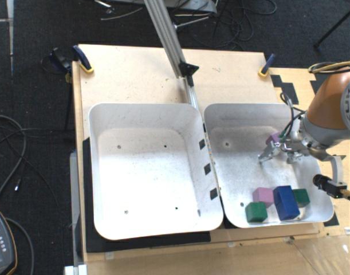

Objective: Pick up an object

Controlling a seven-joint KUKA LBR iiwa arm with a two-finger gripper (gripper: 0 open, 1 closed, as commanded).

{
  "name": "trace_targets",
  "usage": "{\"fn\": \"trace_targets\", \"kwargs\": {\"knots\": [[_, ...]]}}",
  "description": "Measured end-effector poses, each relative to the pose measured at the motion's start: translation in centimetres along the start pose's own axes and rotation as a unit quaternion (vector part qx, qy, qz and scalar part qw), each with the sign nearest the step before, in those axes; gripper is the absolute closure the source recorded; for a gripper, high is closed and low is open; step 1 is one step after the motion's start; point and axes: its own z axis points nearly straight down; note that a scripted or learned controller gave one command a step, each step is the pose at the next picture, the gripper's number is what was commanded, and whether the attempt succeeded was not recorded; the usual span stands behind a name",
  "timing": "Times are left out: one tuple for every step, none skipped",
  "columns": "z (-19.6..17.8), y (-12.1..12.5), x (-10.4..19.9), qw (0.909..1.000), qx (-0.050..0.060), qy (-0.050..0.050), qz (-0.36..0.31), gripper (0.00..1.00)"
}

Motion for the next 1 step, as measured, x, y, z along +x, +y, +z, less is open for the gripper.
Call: {"fn": "trace_targets", "kwargs": {"knots": [[-0.18,-0.12,7.03,1.0000,0.000,0.002,-0.006,0.00]]}}
